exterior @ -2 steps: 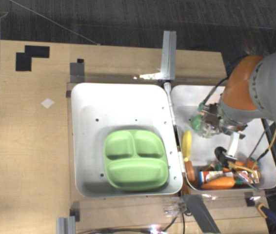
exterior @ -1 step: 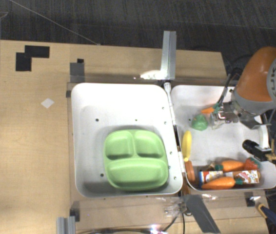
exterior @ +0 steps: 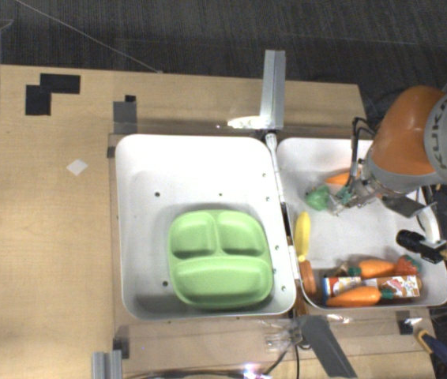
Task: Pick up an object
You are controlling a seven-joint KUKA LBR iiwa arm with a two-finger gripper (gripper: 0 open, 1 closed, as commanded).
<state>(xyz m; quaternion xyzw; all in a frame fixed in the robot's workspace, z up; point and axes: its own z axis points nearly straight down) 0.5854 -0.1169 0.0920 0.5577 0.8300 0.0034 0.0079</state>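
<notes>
My gripper [exterior: 347, 199] hangs low over the back part of the right bin [exterior: 381, 227], below the arm's orange band [exterior: 407, 131]. Right beside its tip lies a toy carrot: the orange body [exterior: 337, 179] points toward the back and the green leafy top [exterior: 317, 198] sits just left of the gripper. Whether the gripper touches the carrot is hidden by the wrist. A yellow banana [exterior: 303, 234] lies along the bin's left wall. At the bin's front lie two more carrots [exterior: 375, 268] [exterior: 358, 296] and a red-and-white packet [exterior: 377, 287].
The left bin [exterior: 140, 212] holds a green divided tray [exterior: 220, 257] toward its front. A metal post [exterior: 273, 89] stands behind the wall between the bins. A brown-red item [exterior: 308, 275] lies at the right bin's front left corner. Black cables [exterior: 422, 245] run at the right.
</notes>
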